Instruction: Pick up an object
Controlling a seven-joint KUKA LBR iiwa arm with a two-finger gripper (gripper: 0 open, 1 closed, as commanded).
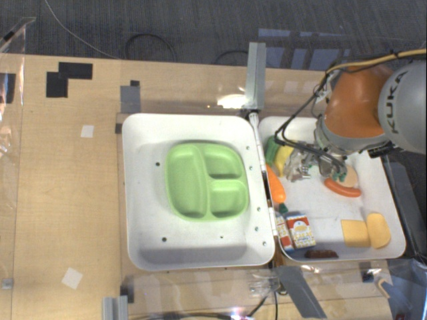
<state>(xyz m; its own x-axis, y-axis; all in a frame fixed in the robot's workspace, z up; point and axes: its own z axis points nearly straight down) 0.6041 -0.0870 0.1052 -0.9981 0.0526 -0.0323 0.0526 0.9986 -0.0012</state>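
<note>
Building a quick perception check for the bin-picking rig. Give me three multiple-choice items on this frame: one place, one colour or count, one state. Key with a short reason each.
1. Where does the green divided tray lie?
A. in the left bin
B. in the right bin
C. on the bare bench

2. What colour is the carrot by the divider?
A. blue
B. orange
C. white

3. Where is the gripper?
A. over the right bin
B. over the left bin
C. off the bench, over the carpet

Key:
1 A: the tray fills the middle of the left bin.
2 B: it lies orange along the right bin's left wall.
3 A: it hangs among that bin's items, near the yellow-green item.
</note>
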